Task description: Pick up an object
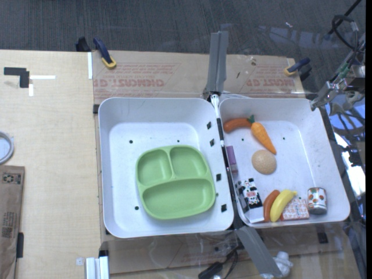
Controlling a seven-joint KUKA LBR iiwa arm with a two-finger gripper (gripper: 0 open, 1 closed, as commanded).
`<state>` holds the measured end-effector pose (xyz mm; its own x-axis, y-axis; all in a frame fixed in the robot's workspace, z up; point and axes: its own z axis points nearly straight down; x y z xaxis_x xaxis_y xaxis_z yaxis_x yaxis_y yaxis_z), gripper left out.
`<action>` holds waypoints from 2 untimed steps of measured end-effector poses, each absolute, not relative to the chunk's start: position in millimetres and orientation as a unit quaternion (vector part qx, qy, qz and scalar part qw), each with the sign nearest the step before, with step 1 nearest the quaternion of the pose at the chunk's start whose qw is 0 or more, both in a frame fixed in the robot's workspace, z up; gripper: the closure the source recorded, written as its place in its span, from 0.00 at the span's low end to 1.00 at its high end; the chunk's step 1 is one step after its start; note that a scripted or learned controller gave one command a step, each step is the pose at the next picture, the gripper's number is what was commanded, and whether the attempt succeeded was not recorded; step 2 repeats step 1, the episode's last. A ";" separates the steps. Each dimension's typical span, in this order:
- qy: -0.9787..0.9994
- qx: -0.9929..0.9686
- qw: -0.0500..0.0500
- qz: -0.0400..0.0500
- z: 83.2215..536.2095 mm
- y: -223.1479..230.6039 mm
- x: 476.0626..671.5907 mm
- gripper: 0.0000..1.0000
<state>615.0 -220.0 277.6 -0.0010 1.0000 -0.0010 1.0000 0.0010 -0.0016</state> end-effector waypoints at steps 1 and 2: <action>-0.656 -0.755 0.001 0.001 151.4 -163.4 639.6 0.00; -0.656 -0.755 0.001 0.001 151.4 -163.4 639.6 0.00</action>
